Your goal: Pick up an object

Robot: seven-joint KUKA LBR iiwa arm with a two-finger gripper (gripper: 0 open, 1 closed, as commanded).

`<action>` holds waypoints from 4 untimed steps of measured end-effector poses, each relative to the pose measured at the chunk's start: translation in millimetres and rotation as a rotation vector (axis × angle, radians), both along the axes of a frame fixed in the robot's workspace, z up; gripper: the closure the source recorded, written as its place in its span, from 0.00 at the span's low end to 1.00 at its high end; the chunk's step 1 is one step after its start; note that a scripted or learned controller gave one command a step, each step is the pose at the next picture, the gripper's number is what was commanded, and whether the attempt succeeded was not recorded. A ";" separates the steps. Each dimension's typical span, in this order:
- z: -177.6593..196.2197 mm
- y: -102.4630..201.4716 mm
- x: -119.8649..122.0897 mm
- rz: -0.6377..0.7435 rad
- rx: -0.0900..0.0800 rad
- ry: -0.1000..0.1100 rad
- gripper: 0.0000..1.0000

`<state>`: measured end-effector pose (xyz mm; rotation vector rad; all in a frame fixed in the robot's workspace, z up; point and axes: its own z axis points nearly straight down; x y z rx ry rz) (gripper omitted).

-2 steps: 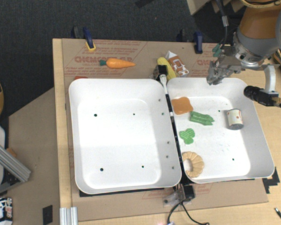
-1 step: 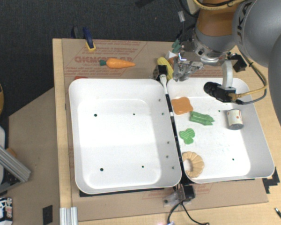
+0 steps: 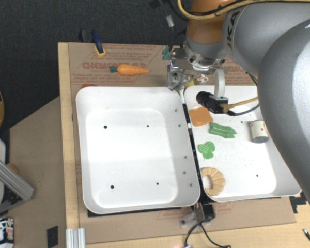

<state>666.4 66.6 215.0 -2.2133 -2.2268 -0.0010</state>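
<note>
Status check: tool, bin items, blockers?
Tool over right bin's far-left corner. Nothing visibly held. Nearest item: orange slab. Carrot lies outside the bins.

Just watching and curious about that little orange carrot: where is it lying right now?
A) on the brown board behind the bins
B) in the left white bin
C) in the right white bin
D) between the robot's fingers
A. The toy carrot lies on the brown board just beyond the far rim of the left bin, apart from the gripper and outside the right bin.
</note>
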 end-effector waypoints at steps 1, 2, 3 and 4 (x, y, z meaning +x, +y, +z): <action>92.6 69.4 0.9 0.003 0.003 -0.013 1.00; 106.5 146.3 -16.4 0.002 0.002 -0.005 1.00; 195.5 159.0 1.0 -0.003 0.002 -0.013 1.00; 331.3 157.8 -18.0 -0.004 0.004 -0.020 1.00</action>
